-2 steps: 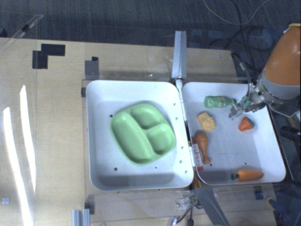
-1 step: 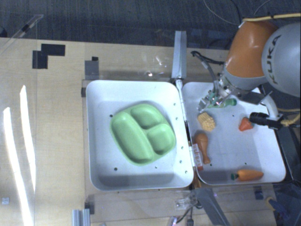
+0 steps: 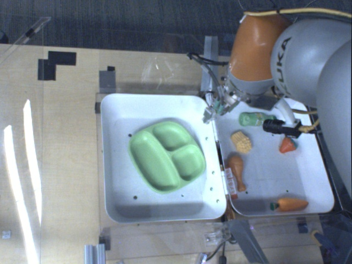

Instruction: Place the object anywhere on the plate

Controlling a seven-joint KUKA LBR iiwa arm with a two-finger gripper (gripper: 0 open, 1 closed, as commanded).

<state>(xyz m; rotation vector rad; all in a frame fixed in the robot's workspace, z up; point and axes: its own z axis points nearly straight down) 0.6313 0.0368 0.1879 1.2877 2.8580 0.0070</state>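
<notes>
Lying in your left white bin (image 3: 110, 202): green three-compartment plastic plate (image 3: 168, 155). Right white bin (image 3: 322, 197): yellow corn piece (image 3: 241, 141), brown drumstick (image 3: 237, 171), orange carrot (image 3: 290, 204), red strawberry (image 3: 287, 145), green bottle (image 3: 254, 119) partly hidden. Grey arm's gripper (image 3: 212, 113) hangs over the bins' divider; grip indiscernible.

1. The plate (image 3: 168, 157) is light green and lies flat in the middle of the left white bin (image 3: 118, 202). It has rounded corners and three hollow parts: a long one on its left side and two smaller ones on its right. It sits turned a bit, not lined up with the bin's walls
2. The right white bin (image 3: 316, 202) holds the toy foods: a green bottle (image 3: 254, 119) lying on its side at the top, a yellow corn piece (image 3: 241, 141) just below it, a brown chicken leg (image 3: 237, 170) near the left wall, a small red strawberry (image 3: 287, 145) further right, and an orange carrot (image 3: 290, 204) by the bottom wall
</notes>
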